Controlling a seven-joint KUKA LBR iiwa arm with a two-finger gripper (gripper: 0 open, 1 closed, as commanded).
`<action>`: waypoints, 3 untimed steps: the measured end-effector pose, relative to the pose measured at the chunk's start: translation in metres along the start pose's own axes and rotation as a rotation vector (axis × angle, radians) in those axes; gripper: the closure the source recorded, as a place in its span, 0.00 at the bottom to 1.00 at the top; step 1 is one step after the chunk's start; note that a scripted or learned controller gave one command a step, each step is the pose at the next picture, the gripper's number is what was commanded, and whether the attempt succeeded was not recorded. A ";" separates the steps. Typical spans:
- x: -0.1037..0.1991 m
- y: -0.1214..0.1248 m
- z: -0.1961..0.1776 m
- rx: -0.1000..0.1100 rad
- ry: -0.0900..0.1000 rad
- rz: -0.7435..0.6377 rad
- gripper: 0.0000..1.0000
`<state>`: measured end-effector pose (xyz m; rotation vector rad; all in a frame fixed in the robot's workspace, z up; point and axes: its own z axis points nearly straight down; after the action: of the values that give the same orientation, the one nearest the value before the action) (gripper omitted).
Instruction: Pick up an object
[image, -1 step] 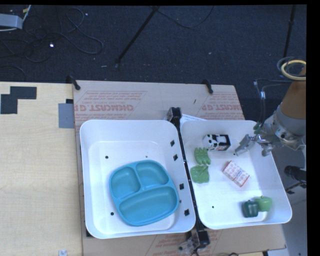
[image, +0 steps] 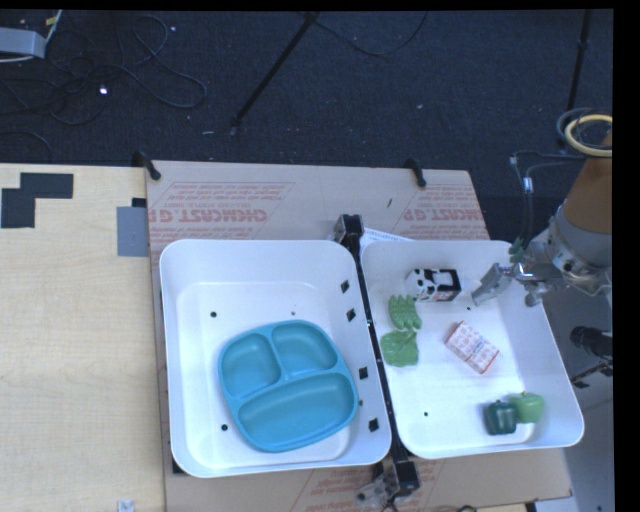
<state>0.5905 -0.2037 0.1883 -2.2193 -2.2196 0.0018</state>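
The right bin (image: 560, 385) holds several small objects. A black-and-white toy (image: 435, 284) lies near its far side. Two green pieces (image: 404, 312) (image: 400, 347) sit by the left wall. A pink packet (image: 471, 347) lies in the middle, and a dark green block with a light green piece (image: 513, 413) rests in the near right corner. My gripper (image: 512, 287) hangs over the bin's far right part, to the right of the black-and-white toy. Its fingers (image: 488, 285) are spread open with nothing between them.
The left bin (image: 190, 300) contains a blue divided plate (image: 288, 383). A black divider strip (image: 362, 330) runs between the two bins. Cardboard lies under both bins, and a wooden bench top (image: 70, 350) extends to the left.
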 end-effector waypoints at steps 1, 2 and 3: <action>-0.004 -0.005 0.062 0.005 0.001 0.001 0.00; -0.002 -0.002 0.097 -0.006 0.004 0.000 0.00; -0.003 -0.005 0.090 0.000 0.000 -0.001 1.00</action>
<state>0.5854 -0.2071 0.0982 -2.2179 -2.2206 0.0020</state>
